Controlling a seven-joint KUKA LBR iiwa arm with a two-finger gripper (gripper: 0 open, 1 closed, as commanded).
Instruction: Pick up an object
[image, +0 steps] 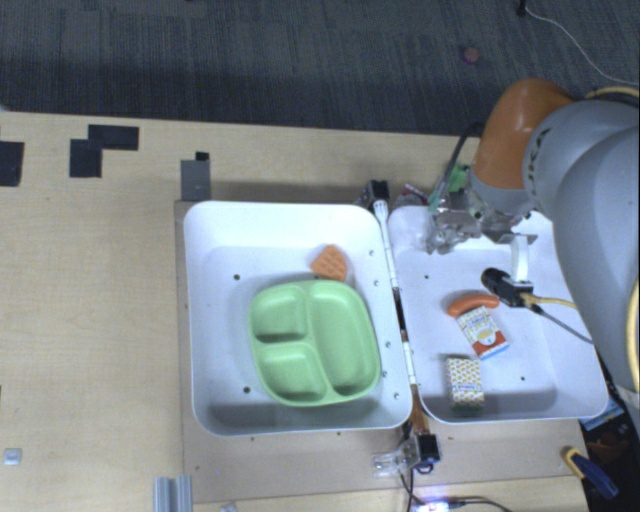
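The likeliest thing to take is the orange sausage (472, 302), a small rounded toy piece lying on its side on the floor of the right bin (560, 395). It looks light and stiff, probably smooth plastic, so it may roll or slip out of a pinch. My guess is that the safest hold is across its short width at the middle, coming straight down.

Touching the sausage on its near side is a small carton (485, 333), white with orange and blue print, lying flat. It is also light, and its flat faces should give a steadier grip, but the two lie so close that a grab at one may nudge the other. Farther toward the near edge from the sausage, and apart from it, sits a yellowish patterned block (464, 381) standing alone, which is the easiest one to reach without crowding.

The gripper (441, 238) hangs beyond the sausage, toward the bin's far left corner, with nothing seen in its grasp. Whether it is spread or closed I cannot tell.

Well to the left of the sausage, across the rims, the left bin (215, 300) holds a green divided plate (313, 340) with an orange waffle-like piece (330, 263) at its far edge.
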